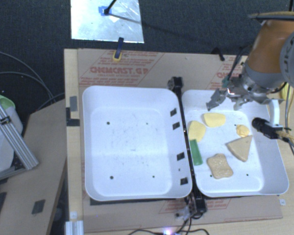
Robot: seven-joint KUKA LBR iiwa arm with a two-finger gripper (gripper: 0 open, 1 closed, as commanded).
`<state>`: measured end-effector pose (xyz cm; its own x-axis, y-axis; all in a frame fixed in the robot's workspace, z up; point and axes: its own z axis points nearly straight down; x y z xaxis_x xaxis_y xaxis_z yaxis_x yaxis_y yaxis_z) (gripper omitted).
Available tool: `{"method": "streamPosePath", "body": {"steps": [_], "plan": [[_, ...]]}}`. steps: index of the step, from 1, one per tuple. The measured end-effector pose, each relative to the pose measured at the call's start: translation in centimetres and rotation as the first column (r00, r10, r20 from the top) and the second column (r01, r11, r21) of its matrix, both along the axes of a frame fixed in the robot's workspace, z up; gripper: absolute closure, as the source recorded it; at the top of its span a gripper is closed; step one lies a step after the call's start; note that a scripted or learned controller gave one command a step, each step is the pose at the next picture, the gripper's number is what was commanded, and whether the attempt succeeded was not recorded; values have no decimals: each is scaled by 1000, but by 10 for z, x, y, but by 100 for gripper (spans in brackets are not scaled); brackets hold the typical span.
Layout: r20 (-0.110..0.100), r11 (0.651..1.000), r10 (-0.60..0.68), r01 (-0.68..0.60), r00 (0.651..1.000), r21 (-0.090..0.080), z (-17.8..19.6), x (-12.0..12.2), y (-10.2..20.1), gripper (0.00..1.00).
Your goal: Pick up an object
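Note:
The right bin holds several toy food pieces. A pale yellow slice lies near its back, with a second yellow piece and a green stick by the left wall. A small yellow lump, a beige wedge and a tan biscuit-like slice lie further forward. My gripper hangs over the back of this bin, just behind the pale yellow slice. It is open, with nothing between its fingers.
The left bin sits beside the right one, joined by a black divider strip. A black connector with cable hangs off the arm over the right bin. Cardboard lies under both bins; a metal frame stands at far left.

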<state>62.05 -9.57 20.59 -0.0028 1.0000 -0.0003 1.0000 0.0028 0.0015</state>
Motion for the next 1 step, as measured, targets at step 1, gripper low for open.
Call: {"method": "streamPosePath", "body": {"steps": [1], "plan": [[3,1000,3,-3,1000,-2,-127,35,-6,0]]}}
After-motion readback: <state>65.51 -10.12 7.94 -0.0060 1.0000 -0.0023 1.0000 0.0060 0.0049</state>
